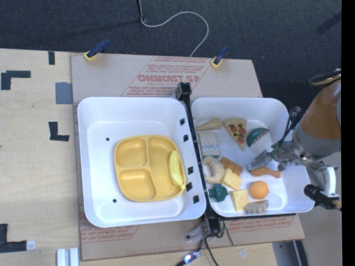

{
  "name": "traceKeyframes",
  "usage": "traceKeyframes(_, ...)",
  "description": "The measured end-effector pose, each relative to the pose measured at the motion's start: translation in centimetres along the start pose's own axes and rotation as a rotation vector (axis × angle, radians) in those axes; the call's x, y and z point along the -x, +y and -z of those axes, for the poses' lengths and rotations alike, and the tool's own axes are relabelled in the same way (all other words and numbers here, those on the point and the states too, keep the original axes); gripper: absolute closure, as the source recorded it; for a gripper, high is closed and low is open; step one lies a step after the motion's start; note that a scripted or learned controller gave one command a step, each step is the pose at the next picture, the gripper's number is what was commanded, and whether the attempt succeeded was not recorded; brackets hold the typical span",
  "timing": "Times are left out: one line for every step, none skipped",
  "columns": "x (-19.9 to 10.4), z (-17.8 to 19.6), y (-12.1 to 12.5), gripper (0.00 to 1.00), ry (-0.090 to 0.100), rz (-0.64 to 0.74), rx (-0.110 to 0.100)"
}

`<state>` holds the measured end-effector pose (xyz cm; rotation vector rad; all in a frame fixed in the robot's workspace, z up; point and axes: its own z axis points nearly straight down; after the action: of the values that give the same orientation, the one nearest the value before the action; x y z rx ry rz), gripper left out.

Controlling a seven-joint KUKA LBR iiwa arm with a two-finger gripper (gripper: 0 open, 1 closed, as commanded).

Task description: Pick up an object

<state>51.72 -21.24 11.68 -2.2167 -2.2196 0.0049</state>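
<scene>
Gripper low over the right bin, at right of centre in the frame, fingers apparently close together with nothing visible between them. Pick judged not yet made: candidate objects all lying loose on the bin floor, among them a pizza slice and teal piece above the gripper, an orange stick just below it, an orange ball lower still. Left bin, at frame centre-left, carrying a yellow divided tray; closing on an object and lifting judged still to come.
</scene>
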Motion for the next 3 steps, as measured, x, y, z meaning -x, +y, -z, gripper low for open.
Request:
traceKeyframes(-0.1, -3.4, 0.0, 0.0, -0.002, 0.001, 0.004)
traceKeyframes(-0.1, -2.2, 0.1, 1.0, -0.004, 0.001, 0.006)
traceKeyframes(0.7, 3.4, 0.8, 1.0, -0.003, 0.0, 0.009)
